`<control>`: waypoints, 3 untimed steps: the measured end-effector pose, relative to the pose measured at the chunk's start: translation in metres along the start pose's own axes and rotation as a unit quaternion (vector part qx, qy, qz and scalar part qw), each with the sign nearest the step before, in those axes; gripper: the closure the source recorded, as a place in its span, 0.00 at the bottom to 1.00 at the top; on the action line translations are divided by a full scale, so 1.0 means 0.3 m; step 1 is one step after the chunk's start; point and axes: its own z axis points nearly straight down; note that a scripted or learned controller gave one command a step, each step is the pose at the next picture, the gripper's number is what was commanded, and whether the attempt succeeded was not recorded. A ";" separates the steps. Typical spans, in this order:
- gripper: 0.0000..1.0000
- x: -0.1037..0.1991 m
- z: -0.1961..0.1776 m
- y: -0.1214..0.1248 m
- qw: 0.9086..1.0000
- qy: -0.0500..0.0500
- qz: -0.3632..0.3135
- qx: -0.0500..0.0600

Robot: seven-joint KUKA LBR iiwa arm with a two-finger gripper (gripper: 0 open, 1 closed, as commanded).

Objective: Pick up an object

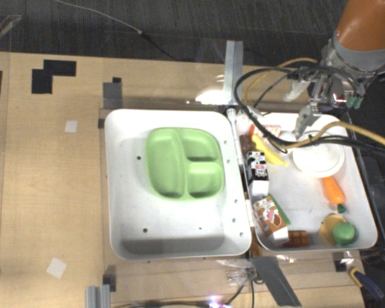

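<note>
Gripper (306, 122) hangs over the right bin (366, 191)'s far edge, just beside the white round lid (317, 158); fingers' spread can't be told, too blurry. Carrot (333, 190) and green ball (344, 233) lie nearer, green tray (183, 162) in left bin (125, 230).

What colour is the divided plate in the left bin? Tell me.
Light green, plain; the plate shows clearly in the camera view.
</note>
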 end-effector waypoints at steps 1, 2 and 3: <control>0.00 0.100 0.283 -0.268 0.999 0.003 0.054 0.001; 0.00 0.218 0.602 -0.363 0.990 -0.005 0.141 0.000; 0.00 0.407 0.604 -0.372 0.984 -0.016 0.180 0.000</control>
